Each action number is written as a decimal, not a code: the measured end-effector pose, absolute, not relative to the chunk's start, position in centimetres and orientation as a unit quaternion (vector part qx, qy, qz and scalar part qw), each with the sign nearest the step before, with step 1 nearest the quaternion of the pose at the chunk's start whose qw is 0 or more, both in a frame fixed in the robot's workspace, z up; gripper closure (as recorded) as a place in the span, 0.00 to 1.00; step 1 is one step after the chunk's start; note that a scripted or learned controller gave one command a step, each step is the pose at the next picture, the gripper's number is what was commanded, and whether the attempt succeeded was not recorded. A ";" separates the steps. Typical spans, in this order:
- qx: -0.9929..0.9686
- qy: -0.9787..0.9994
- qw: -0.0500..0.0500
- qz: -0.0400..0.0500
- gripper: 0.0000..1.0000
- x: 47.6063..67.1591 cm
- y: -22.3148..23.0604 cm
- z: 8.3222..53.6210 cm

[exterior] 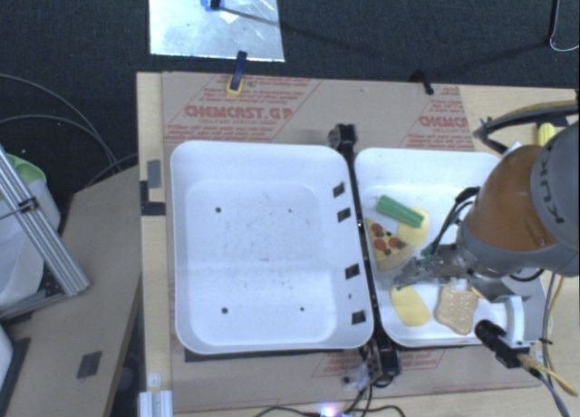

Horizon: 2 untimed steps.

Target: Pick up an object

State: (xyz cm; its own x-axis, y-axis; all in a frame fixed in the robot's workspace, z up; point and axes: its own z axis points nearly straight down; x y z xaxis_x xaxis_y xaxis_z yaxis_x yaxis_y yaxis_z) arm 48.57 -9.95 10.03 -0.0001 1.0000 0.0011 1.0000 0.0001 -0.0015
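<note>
The right bin (pixel 426 163) holds several toy foods. A green bar (pixel 401 211) lies near its middle, with a yellow piece (pixel 416 233) just below it. A pizza slice (pixel 387 245) with red dots rests by the bin's left wall. Near the front lie a yellow oval piece (pixel 411 307) and a slice of toast (pixel 456 308). My gripper (pixel 410 274) hangs low over the bin, between the pizza slice and the yellow oval piece. Nothing shows in its grasp. The orange band (pixel 512 202) of the arm covers the bin's right side.
The left bin (pixel 195 315) stands beside the right one, with a black divider (pixel 355 225) and clips between them. Both sit on a cardboard sheet (pixel 263 107). A metal plate (pixel 216 7) lies on the floor beyond, and a cable (pixel 453 216) loops off the wrist.
</note>
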 end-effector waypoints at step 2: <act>-0.705 -0.710 -0.002 -0.002 1.00 48.9 -5.4 19.5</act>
State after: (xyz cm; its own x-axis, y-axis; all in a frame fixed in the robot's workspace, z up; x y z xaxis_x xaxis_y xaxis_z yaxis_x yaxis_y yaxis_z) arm 48.88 -5.44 19.54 -0.0071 1.0000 0.0001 1.0000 0.0071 0.0059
